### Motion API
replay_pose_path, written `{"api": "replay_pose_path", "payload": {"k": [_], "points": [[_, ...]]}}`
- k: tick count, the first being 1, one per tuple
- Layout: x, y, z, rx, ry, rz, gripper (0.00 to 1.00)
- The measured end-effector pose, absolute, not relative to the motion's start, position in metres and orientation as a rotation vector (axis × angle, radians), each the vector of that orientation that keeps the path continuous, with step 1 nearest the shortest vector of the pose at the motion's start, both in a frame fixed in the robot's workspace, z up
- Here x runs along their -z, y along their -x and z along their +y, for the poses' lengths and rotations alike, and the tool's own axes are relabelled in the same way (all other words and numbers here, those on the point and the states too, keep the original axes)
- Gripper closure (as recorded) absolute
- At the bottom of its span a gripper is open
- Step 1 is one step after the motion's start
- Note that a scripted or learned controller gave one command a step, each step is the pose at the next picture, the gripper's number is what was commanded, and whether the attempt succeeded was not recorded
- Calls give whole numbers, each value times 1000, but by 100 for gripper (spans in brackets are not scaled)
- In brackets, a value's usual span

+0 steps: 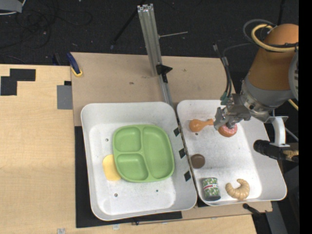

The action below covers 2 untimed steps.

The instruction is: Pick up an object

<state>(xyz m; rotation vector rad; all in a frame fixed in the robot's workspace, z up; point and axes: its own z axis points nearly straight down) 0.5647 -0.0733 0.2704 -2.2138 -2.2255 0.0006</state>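
Observation:
My gripper point(227, 121) hangs low over the upper middle of the right bin point(273, 179), directly above a small red round object point(228, 130) that peeks out from under it. Whether the red object is touched or gripped cannot be made out. Just to the left lies an orange drumstick-shaped toy point(197, 125), its thin end pointing toward the gripper. Further down the same bin are a brown round piece point(197, 161), a green can point(210, 188) and a tan croissant point(238, 189).
The left bin point(97, 116) holds a green divided plate point(144, 152) with a yellow object point(110, 168) tucked at its lower left edge. A metal post point(151, 43) rises behind the bins. Black clips point(181, 152) sit on the shared rim.

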Motion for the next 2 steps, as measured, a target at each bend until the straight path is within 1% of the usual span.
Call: {"api": "replay_pose_path", "payload": {"k": [1,2], "points": [[-265,-572,-27,-3,2216,-2223,100],[-262,-591,18,-2,2216,-2225,100]]}}
